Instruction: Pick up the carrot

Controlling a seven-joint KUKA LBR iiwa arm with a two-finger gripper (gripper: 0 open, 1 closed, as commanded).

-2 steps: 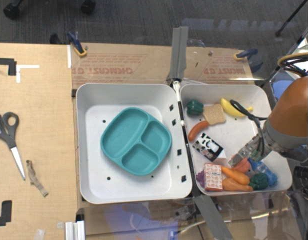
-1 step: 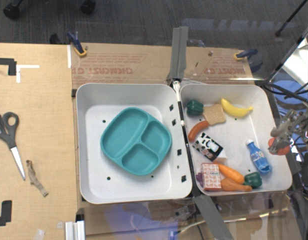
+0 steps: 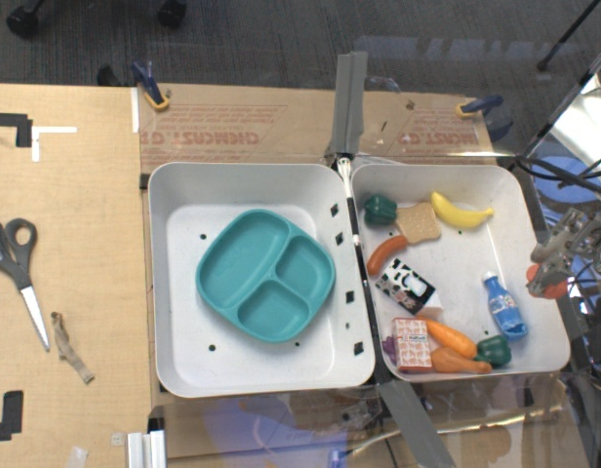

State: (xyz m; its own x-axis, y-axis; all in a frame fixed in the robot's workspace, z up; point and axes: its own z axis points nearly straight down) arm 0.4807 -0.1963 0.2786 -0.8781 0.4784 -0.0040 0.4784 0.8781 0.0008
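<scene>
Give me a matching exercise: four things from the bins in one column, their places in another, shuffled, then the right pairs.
Things:
1. carrot
2. banana
3. blue bottle
4. teal plate

Places:
A. far side of the right bin, beside the slice of bread
B. left bin
C. near edge of the right bin, next to the pink box
D. right side of the right bin, closest to the end effector

Pairs: 1-C, 2-A, 3-D, 4-B

Lab: clamped cardboard [image 3: 261, 125] bench, office chair wheels [image 3: 169, 10].
</scene>
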